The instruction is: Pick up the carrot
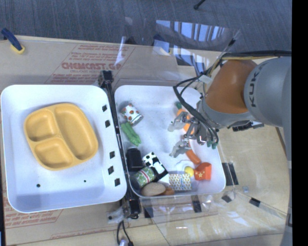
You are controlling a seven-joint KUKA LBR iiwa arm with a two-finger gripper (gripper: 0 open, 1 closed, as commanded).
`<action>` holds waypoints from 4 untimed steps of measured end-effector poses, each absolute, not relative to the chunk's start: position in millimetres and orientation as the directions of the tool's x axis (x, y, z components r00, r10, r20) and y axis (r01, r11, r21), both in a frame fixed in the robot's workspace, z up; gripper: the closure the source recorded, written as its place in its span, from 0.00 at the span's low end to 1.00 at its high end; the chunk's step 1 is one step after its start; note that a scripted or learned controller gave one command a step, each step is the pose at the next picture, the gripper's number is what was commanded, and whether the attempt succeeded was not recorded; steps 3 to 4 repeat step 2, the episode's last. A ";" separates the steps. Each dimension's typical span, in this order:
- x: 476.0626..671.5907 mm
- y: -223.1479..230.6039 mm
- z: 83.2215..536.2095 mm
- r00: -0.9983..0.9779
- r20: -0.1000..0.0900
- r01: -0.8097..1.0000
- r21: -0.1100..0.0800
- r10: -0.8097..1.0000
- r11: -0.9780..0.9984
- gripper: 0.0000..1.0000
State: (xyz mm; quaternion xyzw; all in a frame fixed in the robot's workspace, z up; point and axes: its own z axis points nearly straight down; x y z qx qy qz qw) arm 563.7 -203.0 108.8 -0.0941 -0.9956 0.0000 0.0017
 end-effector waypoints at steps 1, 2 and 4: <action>567.1 -200.0 121.5 -0.984 -0.003 0.175 -0.001 0.175 0.984 1.00; 595.2 -164.8 231.8 -0.976 -0.015 0.218 0.000 0.218 0.976 1.00; 595.2 -164.8 231.8 -0.976 -0.015 0.218 0.000 0.218 0.976 1.00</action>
